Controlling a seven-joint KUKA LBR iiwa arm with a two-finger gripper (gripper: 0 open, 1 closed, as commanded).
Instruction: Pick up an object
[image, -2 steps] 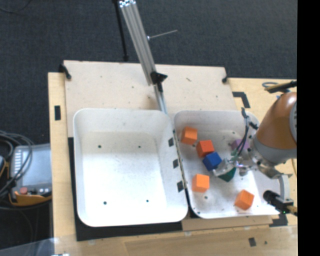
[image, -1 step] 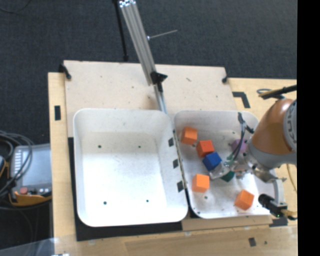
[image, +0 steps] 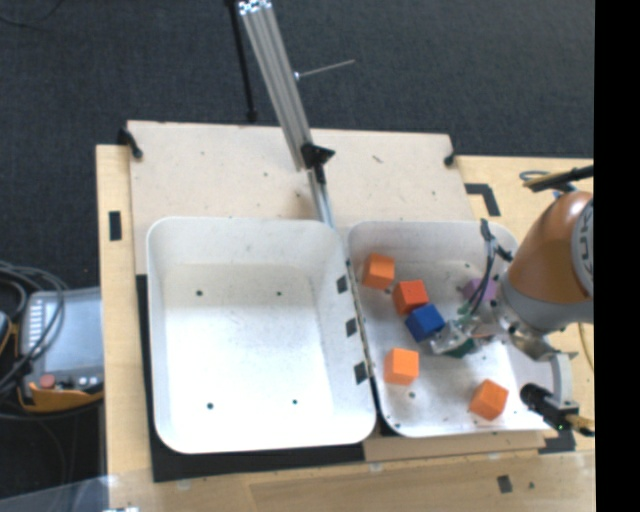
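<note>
Bench, two bins (image: 160, 250). Gripper (image: 452, 340) low just right of blue cube (image: 425, 322), finger state impossible to tell. Better to center over cube, then descend straight.

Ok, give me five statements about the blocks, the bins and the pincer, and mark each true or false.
1. The blue block lies in the right bin. True.
2. Four orange blocks are in the right bin. True: one at, one at, one at, one at.
3. The left bin holds a green block. False: no block shows in it.
4. The pincer hangs over the left bin. False: it is in the right bin, just right of the blue block.
5. The blue block sits apart from every orange block. False: it touches the orange one above it.
</note>
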